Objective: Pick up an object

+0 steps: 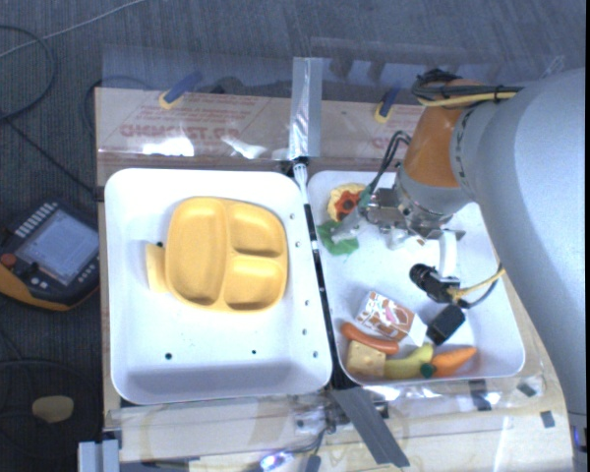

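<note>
End effector sits low over the upper left part of the right bin, at the tip of a grey arm with an orange band that comes in from the right of the frame. Whether it is spread or pressed together cannot be told from this angle, and nothing can be seen held in it.

Just left of it, near the bin's left wall, lies a green piece. Just above that is a yellow and red piece at the bin's top left corner.

The other loose things are grouped along the lower edge of the same bin, well apart from the end effector. A red and white carton lies tilted, with a sausage just below it. Below the sausage is a yellow block. To its right lie a banana and then a carrot.

The left bin touches the right one along the centre line and holds a yellow divided tray, which lies flat in its upper half.

Both bins rest on a table covered with brown card. Blue clips sit at the card's far edge. On the dark floor at the left of the frame is a handheld screen unit with cables above it.
</note>
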`<state>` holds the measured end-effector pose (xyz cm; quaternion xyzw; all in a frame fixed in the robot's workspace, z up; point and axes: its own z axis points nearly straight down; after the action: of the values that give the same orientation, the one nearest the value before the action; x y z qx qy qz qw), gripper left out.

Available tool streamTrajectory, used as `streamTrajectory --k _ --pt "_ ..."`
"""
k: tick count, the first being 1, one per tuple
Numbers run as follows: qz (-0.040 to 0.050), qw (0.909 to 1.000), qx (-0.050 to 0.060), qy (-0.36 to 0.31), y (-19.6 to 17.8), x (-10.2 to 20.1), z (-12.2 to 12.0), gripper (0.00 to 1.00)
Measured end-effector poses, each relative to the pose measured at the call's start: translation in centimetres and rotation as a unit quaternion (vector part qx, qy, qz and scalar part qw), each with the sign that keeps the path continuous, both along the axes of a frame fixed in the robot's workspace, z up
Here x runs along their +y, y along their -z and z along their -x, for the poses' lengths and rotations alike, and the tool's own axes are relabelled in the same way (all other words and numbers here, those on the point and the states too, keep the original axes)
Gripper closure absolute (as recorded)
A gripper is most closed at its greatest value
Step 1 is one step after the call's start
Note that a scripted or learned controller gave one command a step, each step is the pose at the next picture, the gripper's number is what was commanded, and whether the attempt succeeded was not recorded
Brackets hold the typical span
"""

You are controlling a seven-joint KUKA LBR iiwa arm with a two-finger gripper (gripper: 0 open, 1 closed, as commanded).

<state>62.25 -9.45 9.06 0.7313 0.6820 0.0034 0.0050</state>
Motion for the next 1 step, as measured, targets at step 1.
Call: streamTrajectory --k 1 --pt "0.0002 0.9992 0.007 -0.04 -9.68 2.59 0.72 0.0"
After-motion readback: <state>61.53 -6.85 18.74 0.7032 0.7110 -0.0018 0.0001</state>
